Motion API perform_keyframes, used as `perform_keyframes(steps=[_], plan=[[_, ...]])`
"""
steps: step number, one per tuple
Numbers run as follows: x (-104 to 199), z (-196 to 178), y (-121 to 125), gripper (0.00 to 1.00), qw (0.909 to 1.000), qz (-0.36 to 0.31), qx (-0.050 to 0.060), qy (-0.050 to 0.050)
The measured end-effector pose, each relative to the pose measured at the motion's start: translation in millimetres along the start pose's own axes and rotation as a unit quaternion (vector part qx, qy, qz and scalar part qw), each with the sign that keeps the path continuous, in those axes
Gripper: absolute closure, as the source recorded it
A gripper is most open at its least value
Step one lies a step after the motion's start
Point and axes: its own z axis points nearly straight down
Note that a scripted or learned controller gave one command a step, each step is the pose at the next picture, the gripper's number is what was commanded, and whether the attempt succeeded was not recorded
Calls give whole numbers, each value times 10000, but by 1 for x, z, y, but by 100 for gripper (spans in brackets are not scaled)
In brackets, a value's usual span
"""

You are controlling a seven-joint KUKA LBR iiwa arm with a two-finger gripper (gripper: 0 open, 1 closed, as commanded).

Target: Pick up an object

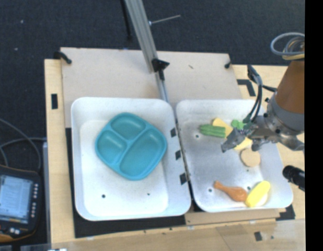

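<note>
My gripper (239, 141) hangs low over the middle of the right bin (203, 184), its dark fingers spread to either side of a small yellow piece (244, 142). The piece looks to lie between the fingers, but I cannot tell whether they grip it. Just left of the gripper lie a green vegetable toy (212, 131), a yellow piece (220, 122) and a small green piece (237, 124). A tan round disc (250, 159) sits below the gripper. Near the front of the bin lie an orange drumstick toy (230, 191) and a yellow lemon-like toy (258, 193).
The left bin (88, 192) holds a blue divided plate (131, 146). A slanted aluminium post (143, 30) rises from the bench behind the bins. A black pendant with a screen (12, 195) lies off the bench at the left.
</note>
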Motion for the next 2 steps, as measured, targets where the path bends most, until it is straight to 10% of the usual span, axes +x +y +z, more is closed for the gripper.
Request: perform_keyframes(steps=[2], plan=[[-8, 50, -7, 0, 10000, 19, 24, -6]])
